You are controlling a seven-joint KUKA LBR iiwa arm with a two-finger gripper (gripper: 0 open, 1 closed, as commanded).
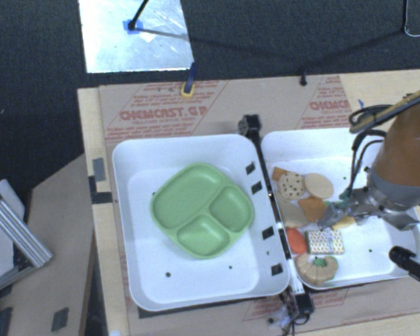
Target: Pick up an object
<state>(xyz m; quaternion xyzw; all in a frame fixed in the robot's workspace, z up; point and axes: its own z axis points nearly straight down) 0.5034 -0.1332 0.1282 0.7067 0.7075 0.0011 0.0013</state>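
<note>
Just beside the gripper, whose finger state I could not tell, lay a yellow banana-shaped toy among crowded food pieces; that crowding risked a glancing, failed grasp.

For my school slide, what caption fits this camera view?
Robot claw reaches among toy foods in the right bin, beside a green tray in the left bin.

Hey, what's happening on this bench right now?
A grey and orange robot arm reaches in from the right, with its gripper low in the right bin, over a cluster of toy food: a cookie, crackers and other small pieces. Nothing is visibly lifted yet. The left bin holds a green divided plate, untouched.
</note>
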